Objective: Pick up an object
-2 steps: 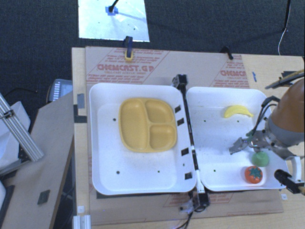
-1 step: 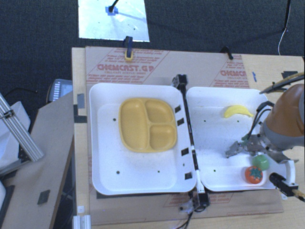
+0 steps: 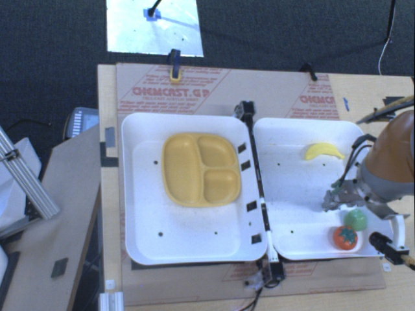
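Camera view, looking down at a slant: two white bins side by side on the bench. The left bin [image 3: 139, 238] carries a yellow divided plate [image 3: 200, 169], lying flat near its middle. The right bin [image 3: 292, 193] holds three small things: a banana [image 3: 323, 151] toward the far wall, a green object [image 3: 355, 219] near the right edge, and an orange-red ball [image 3: 345, 237] just in front of the green one, close to the near wall. The arm [image 3: 392, 157] enters from the right and hangs over the right bin, its gripper [image 3: 342, 198] low and just beside the green object, on the side toward the banana. The finger ends are blurred against the wrist hardware, so how far apart they stand cannot be told, and nothing is seen between them. Judged step: the approach, with no pick made yet. The green object looks the likeliest target, being nearest the gripper. The next move seems to call for centring over it, dropping, and closing without nudging the ball beside it.
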